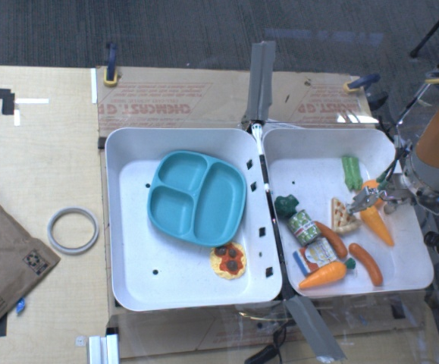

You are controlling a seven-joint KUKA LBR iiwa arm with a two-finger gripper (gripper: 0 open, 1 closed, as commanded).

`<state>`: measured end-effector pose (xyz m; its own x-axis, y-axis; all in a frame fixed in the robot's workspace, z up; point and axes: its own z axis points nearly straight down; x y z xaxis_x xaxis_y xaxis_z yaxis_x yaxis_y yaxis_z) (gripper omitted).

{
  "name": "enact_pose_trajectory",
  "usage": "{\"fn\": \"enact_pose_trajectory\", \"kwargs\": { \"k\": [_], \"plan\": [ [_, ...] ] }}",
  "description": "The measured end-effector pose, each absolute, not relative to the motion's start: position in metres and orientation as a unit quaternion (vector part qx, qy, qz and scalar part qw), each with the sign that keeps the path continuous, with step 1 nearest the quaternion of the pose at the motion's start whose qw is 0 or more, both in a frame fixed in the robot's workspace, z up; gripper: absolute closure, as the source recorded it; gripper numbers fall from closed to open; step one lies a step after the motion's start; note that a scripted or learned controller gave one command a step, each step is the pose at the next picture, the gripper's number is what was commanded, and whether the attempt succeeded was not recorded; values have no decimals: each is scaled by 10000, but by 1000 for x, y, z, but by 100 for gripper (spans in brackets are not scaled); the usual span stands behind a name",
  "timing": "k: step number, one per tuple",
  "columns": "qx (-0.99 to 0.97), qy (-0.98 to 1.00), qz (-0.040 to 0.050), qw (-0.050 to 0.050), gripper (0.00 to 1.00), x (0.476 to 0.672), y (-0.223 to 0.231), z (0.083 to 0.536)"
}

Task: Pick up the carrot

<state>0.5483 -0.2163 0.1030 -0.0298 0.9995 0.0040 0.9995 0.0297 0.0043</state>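
the carrot (377, 227) lies flat in the right bin (310, 144), near its right wall, with its fat end just under the gripper (368, 199), which looks low there to grab it. wide or narrow, i cannot tell. a second carrot (324, 274) lies near the front wall beside a sausage (367, 264). the waffle (343, 217) sits close, so it may get bumped.
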Motion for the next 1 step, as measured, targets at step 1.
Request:
{"fn": "enact_pose_trajectory", "kwargs": {
  "k": [1],
  "plan": [
    [6973,7168,16,1,100,548,-218,110]
  ]
}}
